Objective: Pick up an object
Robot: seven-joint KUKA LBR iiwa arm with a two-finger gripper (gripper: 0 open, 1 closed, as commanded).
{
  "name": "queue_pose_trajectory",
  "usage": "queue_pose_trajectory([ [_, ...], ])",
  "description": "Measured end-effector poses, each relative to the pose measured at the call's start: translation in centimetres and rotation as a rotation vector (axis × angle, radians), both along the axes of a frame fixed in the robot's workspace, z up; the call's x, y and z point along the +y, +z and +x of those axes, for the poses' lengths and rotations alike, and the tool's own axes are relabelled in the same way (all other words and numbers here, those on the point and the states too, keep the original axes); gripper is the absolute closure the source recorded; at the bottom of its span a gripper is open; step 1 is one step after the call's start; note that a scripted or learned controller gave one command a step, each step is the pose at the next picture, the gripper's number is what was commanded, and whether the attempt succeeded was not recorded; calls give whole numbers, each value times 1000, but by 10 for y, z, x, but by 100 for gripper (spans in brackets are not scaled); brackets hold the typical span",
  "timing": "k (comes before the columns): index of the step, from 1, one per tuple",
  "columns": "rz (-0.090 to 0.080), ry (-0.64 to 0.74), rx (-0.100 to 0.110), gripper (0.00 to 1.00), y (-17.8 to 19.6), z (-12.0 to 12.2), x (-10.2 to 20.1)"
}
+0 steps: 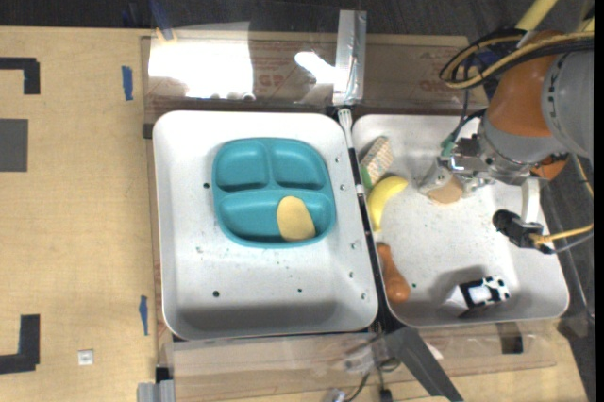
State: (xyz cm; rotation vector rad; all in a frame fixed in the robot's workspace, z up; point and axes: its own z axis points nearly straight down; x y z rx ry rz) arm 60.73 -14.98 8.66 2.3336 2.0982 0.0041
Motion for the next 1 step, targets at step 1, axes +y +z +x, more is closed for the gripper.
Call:
queue_pose_trajectory([
  [1,-1,418,-6,100,102,61,92],
])
